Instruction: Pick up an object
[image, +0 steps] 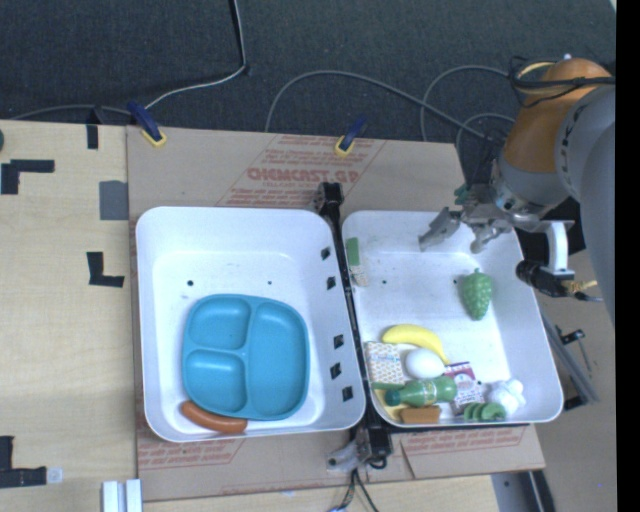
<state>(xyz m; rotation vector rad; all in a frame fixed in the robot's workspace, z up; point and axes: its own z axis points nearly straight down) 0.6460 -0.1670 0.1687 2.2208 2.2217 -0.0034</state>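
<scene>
Cardboard (290, 175) under bins reads "CHEMCAST" | pincer (461, 234) spread open, holding nothing | green grapes (476, 294) just near-right of it

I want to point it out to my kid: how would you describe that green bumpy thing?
Look in the right bin, under the gripper. The green bumpy fruit lies alone on bare floor, apart from the pile by the banana.

Before me in the right bin (520, 330), a green bunch of grapes (476, 295) lies alone near the far right wall. At the near end sits a cluster: a yellow banana (414, 338) curved over a white egg (423, 364), a green bottle (420, 392) lying on its side, and a small printed packet (384, 362) beside them.
</scene>
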